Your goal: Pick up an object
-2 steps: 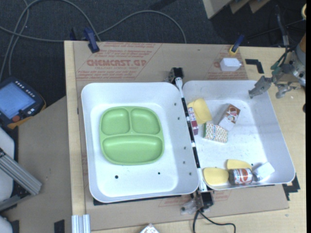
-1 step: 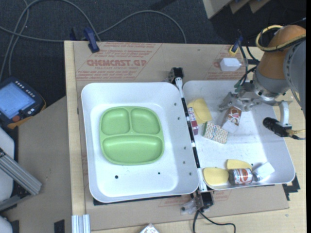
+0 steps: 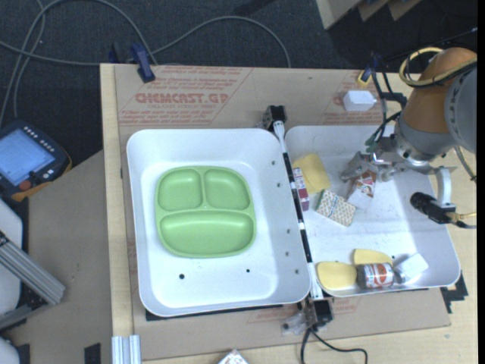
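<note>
My gripper (image 3: 365, 170) hangs low over the back middle of the right bin (image 3: 424, 237). Right under its tip lies a small red and white packet (image 3: 368, 186), touching it or very close; I cannot tell whether it is gripped. To the left lie a yellow block (image 3: 311, 171) and a speckled beige pouch (image 3: 336, 207). A dark red bar (image 3: 299, 188) rests along the bin's left wall.
At the right bin's front sit a yellow piece (image 3: 337, 276), a red can (image 3: 377, 276) on its side, a yellow wedge (image 3: 371, 256) and a white scrap (image 3: 414, 264). The left bin (image 3: 144, 203) holds a green divided plate (image 3: 204, 211). Bare floor lies in the right bin's middle.
</note>
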Controlling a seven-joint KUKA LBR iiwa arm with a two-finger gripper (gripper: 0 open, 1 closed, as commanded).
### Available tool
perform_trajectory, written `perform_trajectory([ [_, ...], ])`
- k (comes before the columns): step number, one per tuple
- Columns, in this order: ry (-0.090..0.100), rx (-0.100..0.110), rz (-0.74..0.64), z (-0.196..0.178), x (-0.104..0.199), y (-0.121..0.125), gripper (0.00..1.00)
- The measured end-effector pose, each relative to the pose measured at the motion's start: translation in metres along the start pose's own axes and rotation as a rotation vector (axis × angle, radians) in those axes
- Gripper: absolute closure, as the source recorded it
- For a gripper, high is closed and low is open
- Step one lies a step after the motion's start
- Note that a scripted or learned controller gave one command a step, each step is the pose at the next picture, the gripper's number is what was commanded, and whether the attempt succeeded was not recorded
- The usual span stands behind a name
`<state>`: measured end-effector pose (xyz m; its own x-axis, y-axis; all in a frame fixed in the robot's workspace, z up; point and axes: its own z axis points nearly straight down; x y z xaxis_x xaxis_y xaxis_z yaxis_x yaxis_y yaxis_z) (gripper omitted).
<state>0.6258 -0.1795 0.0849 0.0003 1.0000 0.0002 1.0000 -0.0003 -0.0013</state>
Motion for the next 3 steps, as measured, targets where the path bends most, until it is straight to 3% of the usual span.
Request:
perform_trajectory([
  [1,-0.001,-0.003,-0.001,-0.011,0.000,0.001,1.00],
  [2,0.000,-0.008,-0.002,-0.003,0.061,0.003,1.00],
  [3,0.000,-0.002,-0.002,-0.100,0.128,-0.046,1.00],
])
